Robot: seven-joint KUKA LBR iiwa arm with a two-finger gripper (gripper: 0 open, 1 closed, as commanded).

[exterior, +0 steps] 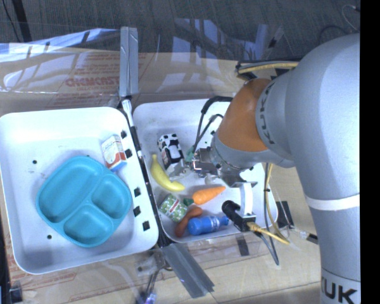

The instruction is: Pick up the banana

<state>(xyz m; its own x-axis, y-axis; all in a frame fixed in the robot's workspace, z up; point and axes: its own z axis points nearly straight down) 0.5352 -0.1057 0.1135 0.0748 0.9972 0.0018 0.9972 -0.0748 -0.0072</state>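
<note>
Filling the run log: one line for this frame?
target: banana in right bin, not held | gripper above bin, beside banana | jaws: unclear | status: pre-grasp

2 bins sit side by side on the bench: the left bin (25, 132) holds a divided tray (82, 201) with a small carton (113, 151) just behind its right corner. In the right bin (153, 114), the banana (164, 176) lies near the left wall, a cow figure (171, 148) just behind it. In front lie a carrot (209, 195), a bottle (206, 224) and a small packet (172, 206), with the arm (285, 119) reaching over the bin from the right.
</note>
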